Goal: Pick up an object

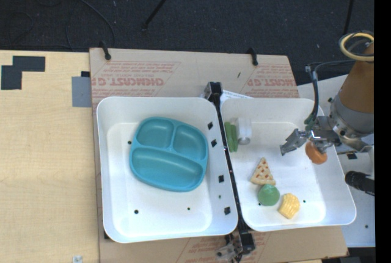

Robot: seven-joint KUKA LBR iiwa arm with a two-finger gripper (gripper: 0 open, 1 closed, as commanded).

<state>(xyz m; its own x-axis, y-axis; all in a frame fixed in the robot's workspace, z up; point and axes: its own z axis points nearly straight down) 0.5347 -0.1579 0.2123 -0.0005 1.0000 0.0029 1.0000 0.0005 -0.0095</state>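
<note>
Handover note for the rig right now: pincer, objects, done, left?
Pincer: over the right bin, near its right side; finger state unclear, nothing visibly held.
Right bin: orange object beside the pincer, waffle wedge, green ball, yellow piece, green and white items by the divider.
Left bin: teal divided plate.
Done: no pick confirmed.
Left: grasp and lift one object.

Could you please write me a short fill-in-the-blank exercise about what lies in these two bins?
1. The teal divided plate lies in the ____ bin.
2. The green ball sits between the waffle wedge and the ____ toy corn.
3. The orange ball lies beside the ____.

Missing words: left; yellow; pincer
</note>
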